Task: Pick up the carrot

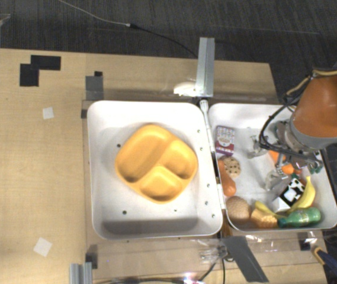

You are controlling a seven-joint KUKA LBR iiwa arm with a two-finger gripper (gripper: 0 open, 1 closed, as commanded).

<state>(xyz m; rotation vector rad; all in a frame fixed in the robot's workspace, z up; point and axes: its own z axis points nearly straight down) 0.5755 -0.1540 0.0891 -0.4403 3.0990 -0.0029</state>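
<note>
Carrot [230, 185] lies along the right bin's [333, 218] left wall, beside the cookie [231, 167]. Your gripper [283, 167] hangs mid-bin, well apart; I cannot tell its opening or load.

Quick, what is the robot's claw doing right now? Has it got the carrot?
Gripper: low in the right bin, with something orange at its tip; I cannot tell whether it is open, shut or holding it.

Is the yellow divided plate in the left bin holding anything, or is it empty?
Empty. The yellow divided plate lies flat in the left bin, and all three compartments show only bare yellow surface.
</note>
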